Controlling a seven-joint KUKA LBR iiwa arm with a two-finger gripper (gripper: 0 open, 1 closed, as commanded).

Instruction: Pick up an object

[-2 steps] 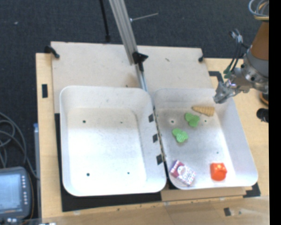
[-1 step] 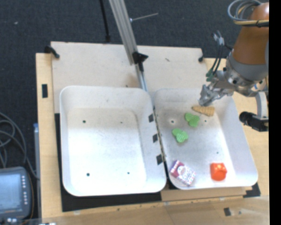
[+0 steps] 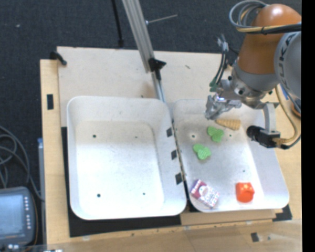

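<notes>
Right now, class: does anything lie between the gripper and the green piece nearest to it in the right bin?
Nothing visible does. The gripper hangs over the right bin, and the nearer green piece lies just below it in the view. A tan cone-shaped piece sits beside that path, not across it.

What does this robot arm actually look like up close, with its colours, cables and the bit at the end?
The arm is chunky and rounded, grey with a glossy orange band above the wrist. Thin grey cables loop over its top, and a green wire runs down beside the wrist. At its end sits a small metallic gripper. A black fitting with a cable juts off nearby.
</notes>
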